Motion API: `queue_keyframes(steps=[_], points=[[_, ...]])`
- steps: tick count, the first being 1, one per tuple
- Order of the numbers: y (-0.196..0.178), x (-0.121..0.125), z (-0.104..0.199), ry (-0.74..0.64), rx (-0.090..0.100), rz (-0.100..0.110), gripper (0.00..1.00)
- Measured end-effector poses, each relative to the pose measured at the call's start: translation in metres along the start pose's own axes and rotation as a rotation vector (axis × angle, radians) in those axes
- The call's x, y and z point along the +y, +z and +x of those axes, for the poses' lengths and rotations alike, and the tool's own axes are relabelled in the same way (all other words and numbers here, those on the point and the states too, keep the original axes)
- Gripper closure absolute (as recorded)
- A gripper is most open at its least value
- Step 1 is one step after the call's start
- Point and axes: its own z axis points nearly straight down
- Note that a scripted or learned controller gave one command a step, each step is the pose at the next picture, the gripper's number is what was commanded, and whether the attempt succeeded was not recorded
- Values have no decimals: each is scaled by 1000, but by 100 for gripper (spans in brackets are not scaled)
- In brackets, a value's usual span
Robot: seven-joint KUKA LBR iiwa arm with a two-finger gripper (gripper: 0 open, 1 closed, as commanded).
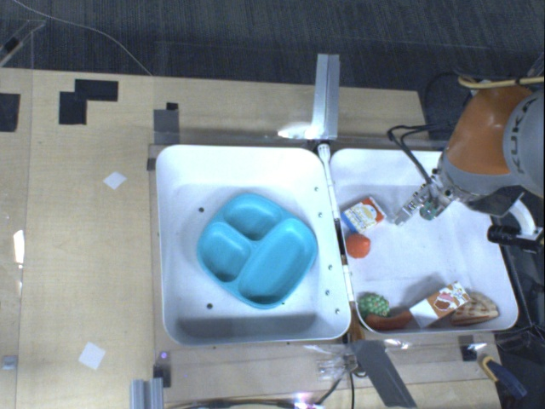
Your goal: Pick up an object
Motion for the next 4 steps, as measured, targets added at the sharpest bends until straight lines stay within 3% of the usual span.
queue_keyframes(steps=[1, 2, 3, 4], points=[[-33, 65, 8, -164, 4, 0, 100], [0, 77, 23, 56, 2, -1, 100], [2, 76, 23, 56, 5, 1, 0], [-12, 79, 22, 52, -3, -5, 100]])
